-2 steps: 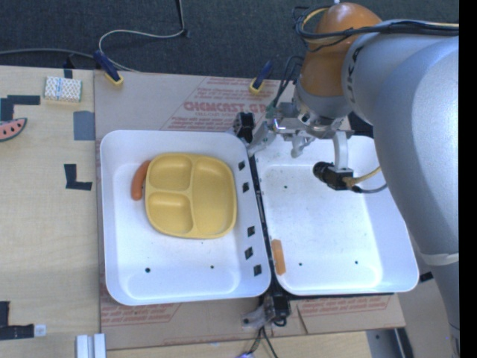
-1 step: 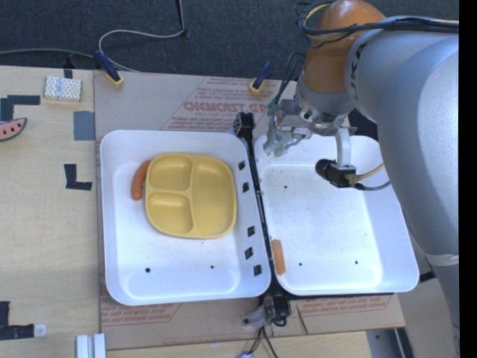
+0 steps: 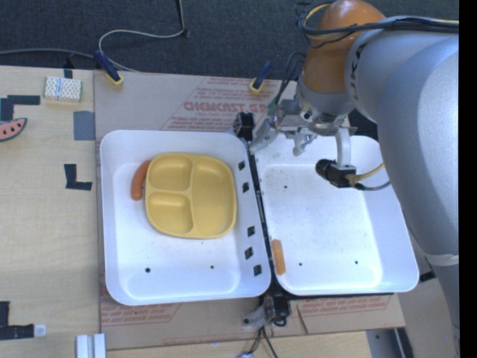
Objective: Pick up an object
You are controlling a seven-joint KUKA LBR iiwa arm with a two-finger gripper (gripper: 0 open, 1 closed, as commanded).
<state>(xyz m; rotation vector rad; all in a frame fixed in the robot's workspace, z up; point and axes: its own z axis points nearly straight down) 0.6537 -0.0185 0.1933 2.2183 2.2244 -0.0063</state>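
Seen from above at a slant, two shallow white bins sit side by side on a worktop (image 3: pixel 45 200) covered partly by a cardboard sheet (image 3: pixel 216 110). The left bin (image 3: pixel 123 274) holds a yellow divided plate (image 3: pixel 190 195) lying flat toward its far left part, well away from the near rim, so the near half of that bin is open floor. An orange sausage-shaped object (image 3: pixel 138 180) lies just beside the plate's left edge, in the narrow gap between the plate and the bin's left wall. In the right bin (image 3: pixel 373 271), a second small orange object (image 3: pixel 278 256) lies tight against the left wall, next to the divider between the bins, toward the near side; the rest of that bin's floor is open. The grey arm (image 3: pixel 417 88) with its orange band (image 3: pixel 335 36) reaches in from the right, and the jaws (image 3: pixel 298 129) hang over the far left corner of the right bin, close to the far rim and the divider. Whether the jaws are wide or narrow cannot be told, and nothing is seen between them.
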